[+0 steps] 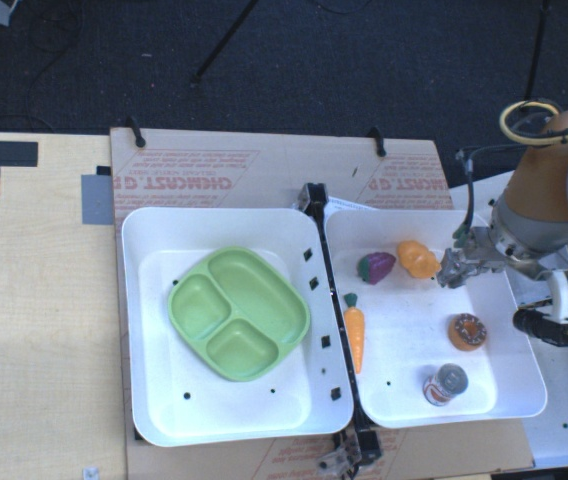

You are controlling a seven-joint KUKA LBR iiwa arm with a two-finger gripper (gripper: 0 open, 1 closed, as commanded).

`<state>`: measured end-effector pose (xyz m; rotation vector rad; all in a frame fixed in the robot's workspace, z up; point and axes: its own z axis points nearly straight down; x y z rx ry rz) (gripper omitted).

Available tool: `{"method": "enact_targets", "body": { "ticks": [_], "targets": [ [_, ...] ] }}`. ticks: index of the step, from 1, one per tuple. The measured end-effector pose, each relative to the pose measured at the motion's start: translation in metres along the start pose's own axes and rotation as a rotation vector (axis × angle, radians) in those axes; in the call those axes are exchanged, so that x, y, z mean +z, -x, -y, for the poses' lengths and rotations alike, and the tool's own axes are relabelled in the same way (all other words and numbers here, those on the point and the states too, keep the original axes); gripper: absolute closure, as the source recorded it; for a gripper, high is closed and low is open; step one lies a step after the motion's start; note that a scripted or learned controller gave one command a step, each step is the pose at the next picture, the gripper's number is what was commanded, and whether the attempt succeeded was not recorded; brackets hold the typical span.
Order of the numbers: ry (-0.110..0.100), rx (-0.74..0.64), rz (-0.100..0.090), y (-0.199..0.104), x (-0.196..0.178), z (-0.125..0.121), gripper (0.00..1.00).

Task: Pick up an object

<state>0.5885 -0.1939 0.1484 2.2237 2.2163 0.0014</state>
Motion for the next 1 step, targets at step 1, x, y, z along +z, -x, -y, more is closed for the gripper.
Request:
{"method": "enact_targets", "body": {
  "ticks": [1],
  "targets": [
    [0.001, -0.006, 0.0, -0.0084, -0.0562, -0.0058, 1.0]
  ]
}}
